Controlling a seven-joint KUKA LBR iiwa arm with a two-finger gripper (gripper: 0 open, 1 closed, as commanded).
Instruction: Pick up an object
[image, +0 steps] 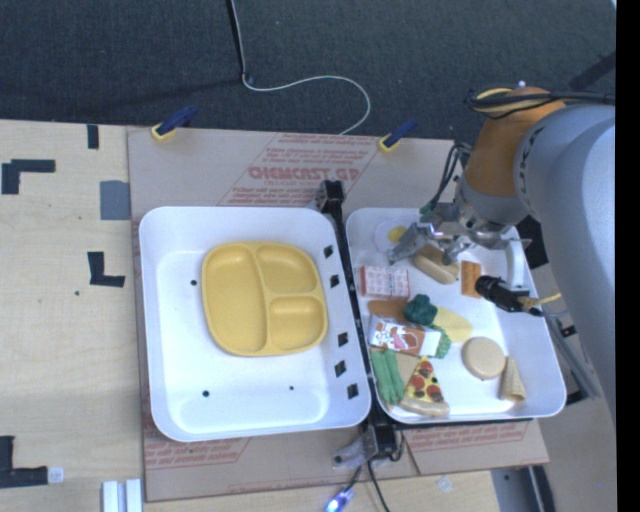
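Note:
My gripper (425, 243) hangs over the back part of the right bin (545, 400), close above the toy food there. A tan bread piece (434, 267) lies just below its tip, and a yellowish piece (401, 235) sits beside it to the left. Further toward the front of that bin lie a pink wafer packet (385, 281), a green broccoli-like toy (421, 310), a red and white carton (401, 340), a pizza slice (424, 383), a round biscuit (484, 357) and an ice-cream cone (512, 380). Nothing shows between the fingers.
The left bin (170, 390) holds a yellow divided plate (265, 297). The grey arm with its orange band (505, 150) fills the upper right. A black divider (345, 290) runs between the bins. Cardboard and a white cable (300, 85) lie behind.

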